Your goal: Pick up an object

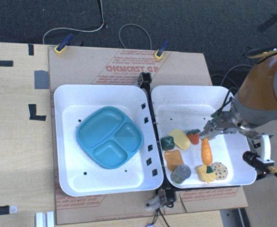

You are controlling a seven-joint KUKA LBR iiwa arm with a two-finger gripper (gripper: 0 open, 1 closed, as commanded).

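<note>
Two white bins sit side by side on a cardboard sheet [129,65] laid over the bench. The left bin [63,126] holds a blue tray [110,137] with three compartments, lying flat and turned at a slant. The right bin [186,98] holds a cluster of small toy foods toward its near half.

A pale yellow piece [180,138] lies near the middle of that bin, with a dark green piece [167,143] just beside it on the left and a small red piece [194,137] just beside it on the right. Below them an orange-brown block [173,158] touches a grey round piece [180,173]. A carrot [206,151] lies upright in the view, its top near the red piece. At its lower end are a yellow piece [205,173] and a speckled cookie [219,170], touching each other.

The arm [259,93] reaches in from the right, its orange band over the bin's right edge. The gripper [208,130] points left and down into the right bin, its tips just above the carrot's top and beside the red piece. Nothing can be seen between its tips, and whether they are apart or together cannot be told at this size

Two clamps, yellow [61,47] and blue [161,50], hold the sheet's far edge
</note>
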